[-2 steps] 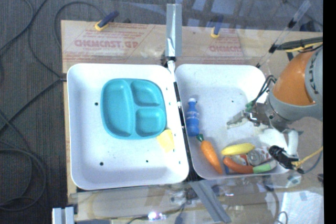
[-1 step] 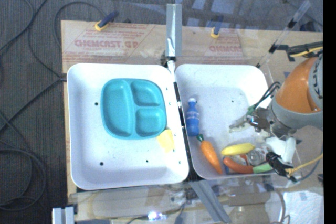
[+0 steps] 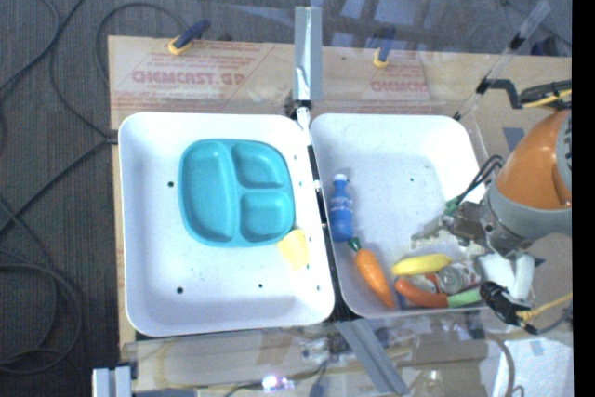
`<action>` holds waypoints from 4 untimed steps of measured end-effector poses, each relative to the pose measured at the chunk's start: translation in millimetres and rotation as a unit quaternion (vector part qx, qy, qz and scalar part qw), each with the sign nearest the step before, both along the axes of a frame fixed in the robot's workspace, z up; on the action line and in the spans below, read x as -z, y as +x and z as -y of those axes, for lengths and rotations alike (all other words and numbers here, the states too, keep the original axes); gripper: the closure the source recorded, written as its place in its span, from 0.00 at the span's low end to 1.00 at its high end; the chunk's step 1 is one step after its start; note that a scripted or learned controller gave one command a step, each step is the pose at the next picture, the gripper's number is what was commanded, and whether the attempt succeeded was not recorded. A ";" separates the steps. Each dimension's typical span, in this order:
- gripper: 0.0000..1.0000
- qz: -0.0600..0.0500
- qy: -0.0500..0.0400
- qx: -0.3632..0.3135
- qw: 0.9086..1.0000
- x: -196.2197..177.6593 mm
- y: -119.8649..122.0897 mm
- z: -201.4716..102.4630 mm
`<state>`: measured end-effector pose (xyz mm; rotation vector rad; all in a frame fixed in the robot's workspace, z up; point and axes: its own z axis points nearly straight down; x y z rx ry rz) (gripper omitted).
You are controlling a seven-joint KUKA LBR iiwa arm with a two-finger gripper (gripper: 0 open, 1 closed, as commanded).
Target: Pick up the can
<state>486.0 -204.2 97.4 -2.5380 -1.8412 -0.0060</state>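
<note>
The can (image 3: 454,277) looks like a small silvery object lying in the right bin (image 3: 390,144), near its front right corner. It is wedged between a yellow banana (image 3: 420,264) and a red pepper with a green stem (image 3: 429,297). My gripper (image 3: 444,231) hangs low over the right side of that bin, just behind the banana and the can. The grey arm with its orange band (image 3: 539,170) comes in from the right and hides the bin's right wall. Nothing is visibly held in the gripper.
An orange carrot (image 3: 372,275) and a blue bottle (image 3: 340,207) lie along the right bin's left side. The left bin (image 3: 149,293) holds a teal divided plate (image 3: 237,191) and a small yellow piece (image 3: 294,248).
</note>
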 end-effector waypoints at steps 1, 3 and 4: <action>1.00 -0.001 -0.001 0.000 1.000 -7.5 -0.8 1.0; 1.00 -0.001 -0.004 -0.070 0.998 -21.0 62.4 13.5; 1.00 0.000 -0.005 -0.095 0.995 -41.8 38.9 14.2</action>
